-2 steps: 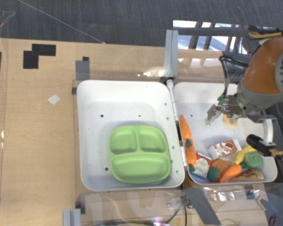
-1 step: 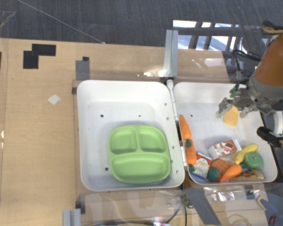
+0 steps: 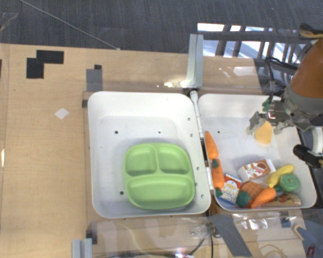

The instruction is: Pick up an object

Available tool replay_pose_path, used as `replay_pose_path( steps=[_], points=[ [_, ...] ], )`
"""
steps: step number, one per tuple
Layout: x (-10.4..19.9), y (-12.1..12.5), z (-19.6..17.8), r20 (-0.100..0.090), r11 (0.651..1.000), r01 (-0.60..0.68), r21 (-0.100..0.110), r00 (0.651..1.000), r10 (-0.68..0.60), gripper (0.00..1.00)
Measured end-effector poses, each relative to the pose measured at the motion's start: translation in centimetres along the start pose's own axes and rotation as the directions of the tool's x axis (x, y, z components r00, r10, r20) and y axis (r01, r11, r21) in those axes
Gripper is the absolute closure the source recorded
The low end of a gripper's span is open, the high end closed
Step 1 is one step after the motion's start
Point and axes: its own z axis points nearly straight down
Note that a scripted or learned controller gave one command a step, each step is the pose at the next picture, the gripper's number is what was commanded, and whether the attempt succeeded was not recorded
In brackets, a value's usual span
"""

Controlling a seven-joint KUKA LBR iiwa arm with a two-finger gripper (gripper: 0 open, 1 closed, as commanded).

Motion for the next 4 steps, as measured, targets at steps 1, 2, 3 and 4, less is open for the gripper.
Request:
replay_pose_path(
  steps=[1, 2, 3, 4],
  points=[
    [-0.7, -5.0, 4.2, -0.001, 1.000, -0.009, 0.002, 1.000, 0.009, 0.00],
    [-2.5, -6.6, 6.5, 0.001, 0.990, 0.139, -0.016, 0.990, -0.139, 0.00],
    [0.5, -9.1, 6.4, 0.009, 0.993, 0.119, -0.024, 0.993, -0.119, 0.00],
    [-0.3, -9.9, 6.4, 0.006, 0.990, 0.138, -0.025, 0.990, -0.138, 0.00]
  ],
)
